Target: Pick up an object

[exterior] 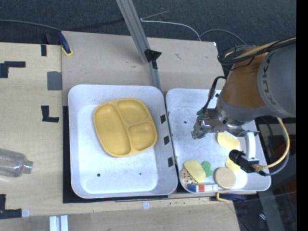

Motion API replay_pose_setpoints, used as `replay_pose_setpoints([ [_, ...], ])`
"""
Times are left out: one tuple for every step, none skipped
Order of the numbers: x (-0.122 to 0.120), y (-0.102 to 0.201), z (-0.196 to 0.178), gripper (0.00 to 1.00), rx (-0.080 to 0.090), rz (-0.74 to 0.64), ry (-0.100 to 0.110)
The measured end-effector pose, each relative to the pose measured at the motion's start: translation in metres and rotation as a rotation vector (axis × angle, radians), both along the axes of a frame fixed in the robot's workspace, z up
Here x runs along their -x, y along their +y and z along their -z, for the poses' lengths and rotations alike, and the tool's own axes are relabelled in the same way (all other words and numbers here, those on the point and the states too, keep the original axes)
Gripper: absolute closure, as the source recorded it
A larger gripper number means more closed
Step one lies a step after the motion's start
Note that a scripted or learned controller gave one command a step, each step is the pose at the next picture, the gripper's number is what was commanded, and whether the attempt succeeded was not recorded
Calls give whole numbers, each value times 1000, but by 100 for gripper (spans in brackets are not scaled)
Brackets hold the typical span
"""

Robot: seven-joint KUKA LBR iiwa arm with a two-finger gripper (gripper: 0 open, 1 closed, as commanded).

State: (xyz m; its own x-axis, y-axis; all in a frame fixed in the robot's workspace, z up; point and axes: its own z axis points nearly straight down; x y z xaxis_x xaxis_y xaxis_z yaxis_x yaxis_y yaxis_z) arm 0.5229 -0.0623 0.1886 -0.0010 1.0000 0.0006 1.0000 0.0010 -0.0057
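We read it as approach: two-finger metal gripper [198, 130] over right white bin [180, 110], grip unclear; next descend onto pale yellow plastic piece [227, 140].

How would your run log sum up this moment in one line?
gripper over right bin | nothing seen held | yellow divided plate in left bin

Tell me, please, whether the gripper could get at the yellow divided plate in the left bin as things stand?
Probably yes: the plate lies uncovered with nothing on top, though the gripper hangs over the right bin and must cross the divider.
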Motion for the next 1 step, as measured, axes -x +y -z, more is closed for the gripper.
replay_pose_setpoints([
  [-2,54,-115,100,0,-5,-13],
])
